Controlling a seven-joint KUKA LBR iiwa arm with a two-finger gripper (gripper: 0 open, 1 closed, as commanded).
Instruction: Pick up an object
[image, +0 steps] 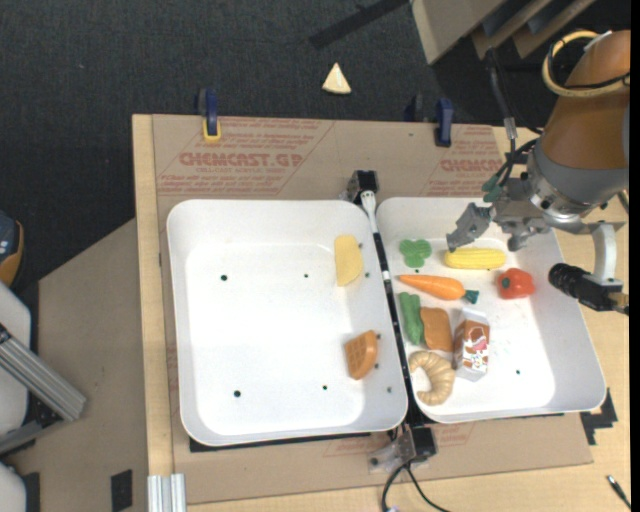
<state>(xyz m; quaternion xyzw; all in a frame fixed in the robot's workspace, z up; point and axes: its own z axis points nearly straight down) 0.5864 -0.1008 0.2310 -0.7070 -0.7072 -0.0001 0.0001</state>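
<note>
My gripper (492, 236) hangs open over the back of the right bin (570, 385), its two grey fingers spread to either side just above a yellow corn cob (475, 259). Nothing sits between the fingers. In the same bin lie a green leafy piece (414, 249), an orange carrot (432, 286), a red tomato (516, 284), a green cucumber (410, 316), a brown bread slice (436, 328), a croissant (433, 375) and a small carton (472, 348). The left bin (250, 330) holds a pale yellow piece (348, 260) and an orange-brown pastry (363, 354).
The arm's orange band (590, 70) and grey wrist reach in from the upper right. A black part (585, 285) juts over the right bin's right rim. Blue clamps (209, 108) (443, 120) grip the board's back edge.
</note>
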